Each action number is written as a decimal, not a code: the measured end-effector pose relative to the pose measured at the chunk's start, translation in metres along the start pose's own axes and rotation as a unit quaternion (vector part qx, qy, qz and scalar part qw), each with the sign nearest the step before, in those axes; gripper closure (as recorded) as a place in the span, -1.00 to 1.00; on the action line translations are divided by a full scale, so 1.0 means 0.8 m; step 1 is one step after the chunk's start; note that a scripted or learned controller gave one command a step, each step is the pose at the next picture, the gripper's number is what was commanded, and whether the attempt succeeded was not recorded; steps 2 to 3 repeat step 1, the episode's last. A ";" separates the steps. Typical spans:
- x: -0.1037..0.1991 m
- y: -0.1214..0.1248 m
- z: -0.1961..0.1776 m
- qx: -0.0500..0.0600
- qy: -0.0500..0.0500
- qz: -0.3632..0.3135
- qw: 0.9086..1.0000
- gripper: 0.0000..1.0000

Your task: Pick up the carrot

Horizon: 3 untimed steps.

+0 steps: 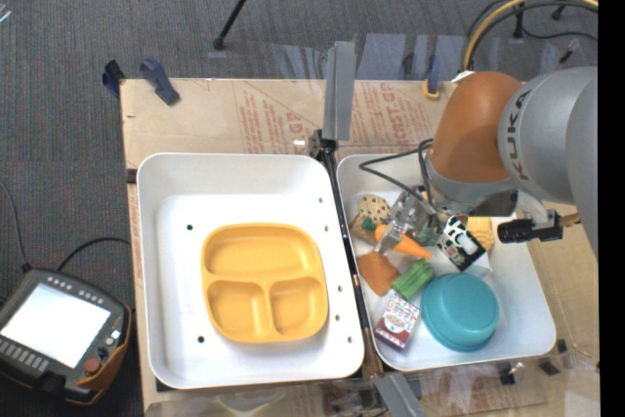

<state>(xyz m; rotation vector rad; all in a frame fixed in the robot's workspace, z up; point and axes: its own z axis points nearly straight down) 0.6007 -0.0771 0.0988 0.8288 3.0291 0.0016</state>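
The carrot [416,248] is a slim orange piece lying in the right bin [532,303], near its left half. Its right end points toward a black-and-white object [461,243]. My gripper [398,232] hangs directly over the carrot's middle and hides that part; it is down among the objects, at or just above the carrot. The grey arm with its orange band [479,127] reaches in from the right above the bin's far side.
Around the carrot lie an orange wedge [375,273], a green piece [413,279], a teal bowl [460,311], a red packet [396,322] and a speckled cookie [370,207]. The left bin [166,210] holds a yellow divided tray [264,283]. A tablet [59,322] sits at lower left.
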 end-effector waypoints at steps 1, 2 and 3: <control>0.061 0.069 -0.166 -0.004 -0.005 0.077 0.997 1.00; 0.061 0.069 -0.166 -0.004 -0.005 0.077 0.997 1.00; 0.061 0.069 -0.166 -0.004 -0.005 0.077 0.997 1.00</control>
